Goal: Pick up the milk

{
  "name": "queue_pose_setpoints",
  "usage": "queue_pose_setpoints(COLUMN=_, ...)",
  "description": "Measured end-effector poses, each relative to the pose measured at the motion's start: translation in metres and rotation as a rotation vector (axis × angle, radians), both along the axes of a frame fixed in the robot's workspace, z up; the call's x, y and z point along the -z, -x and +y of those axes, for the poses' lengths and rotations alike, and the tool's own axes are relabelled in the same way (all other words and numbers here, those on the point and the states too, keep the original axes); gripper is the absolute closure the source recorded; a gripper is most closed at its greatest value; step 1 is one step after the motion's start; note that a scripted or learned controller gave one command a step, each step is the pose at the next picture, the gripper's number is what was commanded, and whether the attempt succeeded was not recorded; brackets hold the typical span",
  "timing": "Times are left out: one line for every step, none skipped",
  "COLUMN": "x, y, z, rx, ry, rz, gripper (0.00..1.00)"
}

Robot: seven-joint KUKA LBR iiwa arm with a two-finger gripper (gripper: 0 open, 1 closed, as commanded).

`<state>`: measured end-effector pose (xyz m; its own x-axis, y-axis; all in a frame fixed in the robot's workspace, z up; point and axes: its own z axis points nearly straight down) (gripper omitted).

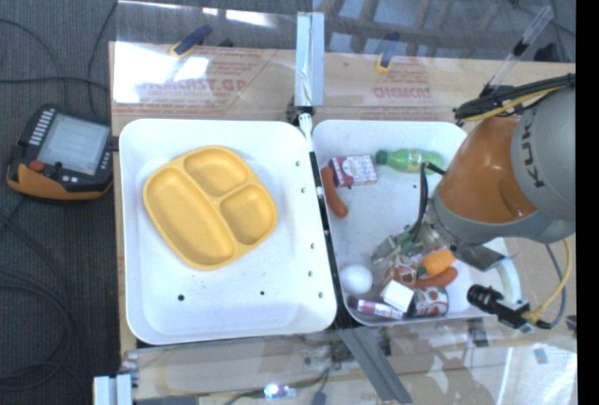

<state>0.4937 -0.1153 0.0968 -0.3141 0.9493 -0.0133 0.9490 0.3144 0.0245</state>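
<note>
Milk carton (354, 171): lies at right bin's (374, 128) far-left corner, long axis crosswise, up-left of gripper (410, 244) (finger state indiscernible among clutter); sausage (334, 194) just beside.

Glossy yellow plastic plate (210, 206), smooth white bins (150, 300), wooden bench (505, 76)

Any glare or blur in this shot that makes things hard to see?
Camera view: glare whitens the clear panels behind the bins; the left bin looks washed out; the heap under the arm is small and soft, while the yellow tray reads sharp.
</note>
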Motion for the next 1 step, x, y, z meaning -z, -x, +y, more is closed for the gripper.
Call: queue_pose_setpoints(x=-0.0829, y=0.0093, z=0.0259, rx=-0.026, ry=-0.004, rz=0.031, gripper=1.00)
